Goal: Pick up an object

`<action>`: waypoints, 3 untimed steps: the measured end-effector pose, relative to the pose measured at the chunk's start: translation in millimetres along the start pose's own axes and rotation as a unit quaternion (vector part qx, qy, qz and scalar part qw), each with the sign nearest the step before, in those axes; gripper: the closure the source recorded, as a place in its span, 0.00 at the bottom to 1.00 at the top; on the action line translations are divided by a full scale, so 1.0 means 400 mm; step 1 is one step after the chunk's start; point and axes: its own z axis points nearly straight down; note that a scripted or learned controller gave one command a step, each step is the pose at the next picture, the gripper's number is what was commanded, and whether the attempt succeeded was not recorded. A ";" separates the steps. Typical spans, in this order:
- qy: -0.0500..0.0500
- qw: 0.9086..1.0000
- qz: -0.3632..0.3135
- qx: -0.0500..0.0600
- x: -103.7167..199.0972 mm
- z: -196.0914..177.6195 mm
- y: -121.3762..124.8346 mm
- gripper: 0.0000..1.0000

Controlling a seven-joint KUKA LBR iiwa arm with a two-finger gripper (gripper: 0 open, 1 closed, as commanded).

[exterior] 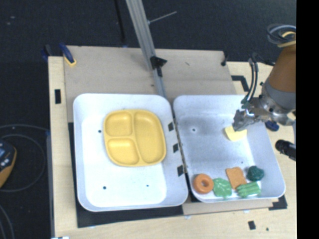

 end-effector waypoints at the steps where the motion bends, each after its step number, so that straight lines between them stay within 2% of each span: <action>1: 0.001 1.000 0.000 0.000 0.108 -0.011 0.004 1.00; 3: 0.000 1.000 0.000 0.001 0.358 0.016 0.061 1.00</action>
